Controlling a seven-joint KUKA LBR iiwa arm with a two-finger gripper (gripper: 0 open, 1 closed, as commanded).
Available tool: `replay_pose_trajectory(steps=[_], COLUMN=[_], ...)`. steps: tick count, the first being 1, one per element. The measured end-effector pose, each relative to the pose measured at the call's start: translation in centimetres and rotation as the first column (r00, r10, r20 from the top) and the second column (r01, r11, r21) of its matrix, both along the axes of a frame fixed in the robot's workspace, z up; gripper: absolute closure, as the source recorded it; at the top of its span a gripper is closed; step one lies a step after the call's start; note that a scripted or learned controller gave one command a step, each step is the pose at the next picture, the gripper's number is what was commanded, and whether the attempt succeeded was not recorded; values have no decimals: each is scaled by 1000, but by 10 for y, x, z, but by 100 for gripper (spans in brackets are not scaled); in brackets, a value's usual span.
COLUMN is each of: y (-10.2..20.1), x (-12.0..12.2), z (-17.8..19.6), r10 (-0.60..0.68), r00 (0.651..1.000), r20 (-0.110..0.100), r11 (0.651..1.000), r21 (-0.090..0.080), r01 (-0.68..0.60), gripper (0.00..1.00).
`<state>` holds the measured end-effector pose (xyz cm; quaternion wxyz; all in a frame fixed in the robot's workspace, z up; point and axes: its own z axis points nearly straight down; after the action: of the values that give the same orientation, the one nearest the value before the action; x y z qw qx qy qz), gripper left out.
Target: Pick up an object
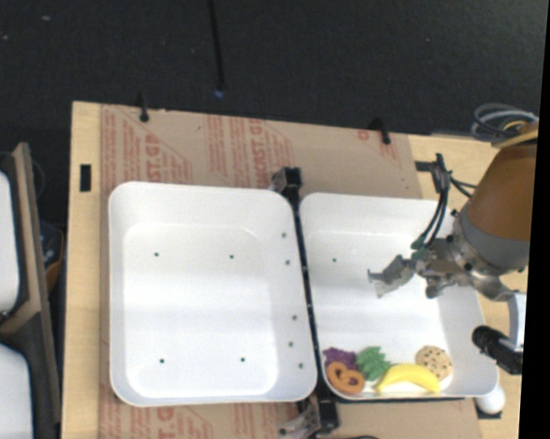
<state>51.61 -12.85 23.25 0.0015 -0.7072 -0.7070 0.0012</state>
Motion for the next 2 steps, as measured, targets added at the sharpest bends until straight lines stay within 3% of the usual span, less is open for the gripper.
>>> replay_pose_trajectory(steps=[2], y=[-2], x=[8], z=[-94], r10=[-1], r00=[1000], r20=[0], r11=[1000], r21=[0], r01=[1], gripper=[0])
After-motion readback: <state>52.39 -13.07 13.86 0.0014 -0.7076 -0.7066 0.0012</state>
